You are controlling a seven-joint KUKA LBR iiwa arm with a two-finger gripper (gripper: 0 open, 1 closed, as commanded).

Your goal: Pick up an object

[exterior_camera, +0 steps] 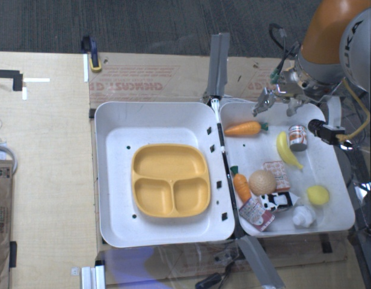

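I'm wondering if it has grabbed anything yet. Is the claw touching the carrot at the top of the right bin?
Apart. In the camera view the claw hangs above the carrot, with bare white bin floor visible between them.

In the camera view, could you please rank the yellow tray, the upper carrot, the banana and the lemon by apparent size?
1. Yellow tray
2. Upper carrot and banana: too alike to rank.
3. Lemon

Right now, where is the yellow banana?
The yellow curved banana lies in the right white bin, beside a small red-labelled can, right of the long orange carrot.
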